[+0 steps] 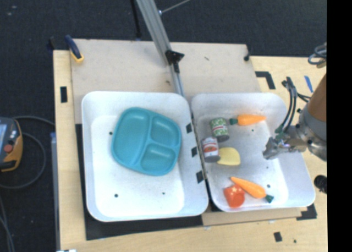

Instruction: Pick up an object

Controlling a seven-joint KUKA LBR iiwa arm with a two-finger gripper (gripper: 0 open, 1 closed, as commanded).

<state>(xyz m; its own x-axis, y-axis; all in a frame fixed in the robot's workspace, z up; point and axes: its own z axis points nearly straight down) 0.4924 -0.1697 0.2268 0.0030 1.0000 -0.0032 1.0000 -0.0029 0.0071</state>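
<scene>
Six small plastic toy foods (228, 156) lie left of the claw (271, 151), whose state I cannot tell; nearest, below-left, the long orange carrot (249, 186) probably wants a centred, crosswise descent.

Grey arm with cables

The arm (313, 127) has a grey body with an orange patch above, dark cables (288, 108) looping alongside, and a metallic gripper (272, 151).

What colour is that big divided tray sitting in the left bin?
The divided tray is turquoise blue, seen clearly in the camera view from above.
</scene>
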